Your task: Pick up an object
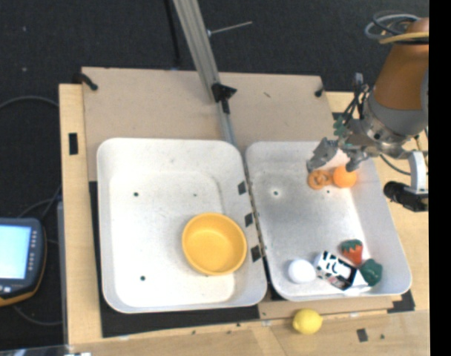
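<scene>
My gripper (337, 159) hovers over the far right part of the right bin (285, 221), its fingers spread open with nothing between them. Just below its fingertips lie two small orange objects, one (318, 179) to the left and one (345, 177) to the right, touching or nearly touching each other. In the near right corner of the same bin sit a white ball (301, 271), a black-and-white object (335, 268), a red-orange piece (351, 249) and a green piece (372, 273).
A yellow bowl (214, 243) stands in the left bin (136, 176) near its front right. A yellow lemon-like fruit (307, 321) lies on the bench in front of the right bin. A metal pole (203, 50) rises behind the bins.
</scene>
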`<state>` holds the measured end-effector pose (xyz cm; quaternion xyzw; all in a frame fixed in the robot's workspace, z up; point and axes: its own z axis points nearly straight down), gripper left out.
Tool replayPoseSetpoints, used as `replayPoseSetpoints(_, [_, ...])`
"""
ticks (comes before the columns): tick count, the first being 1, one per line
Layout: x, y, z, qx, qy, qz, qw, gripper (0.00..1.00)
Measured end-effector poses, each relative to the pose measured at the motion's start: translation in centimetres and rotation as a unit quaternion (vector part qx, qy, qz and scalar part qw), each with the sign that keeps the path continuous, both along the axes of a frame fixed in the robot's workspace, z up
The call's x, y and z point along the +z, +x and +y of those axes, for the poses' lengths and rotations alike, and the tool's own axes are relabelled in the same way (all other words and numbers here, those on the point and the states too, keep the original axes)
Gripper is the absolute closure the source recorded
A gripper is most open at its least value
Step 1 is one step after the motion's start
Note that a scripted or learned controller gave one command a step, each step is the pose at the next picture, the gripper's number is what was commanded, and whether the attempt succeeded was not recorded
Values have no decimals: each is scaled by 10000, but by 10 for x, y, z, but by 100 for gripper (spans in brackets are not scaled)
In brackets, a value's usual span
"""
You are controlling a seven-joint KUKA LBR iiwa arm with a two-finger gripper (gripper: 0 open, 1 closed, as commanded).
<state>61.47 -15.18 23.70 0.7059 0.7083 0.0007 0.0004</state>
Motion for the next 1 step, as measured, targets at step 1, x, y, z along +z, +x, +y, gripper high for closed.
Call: replayPoseSetpoints(1, [0,0,0,0,0,0,10000,0])
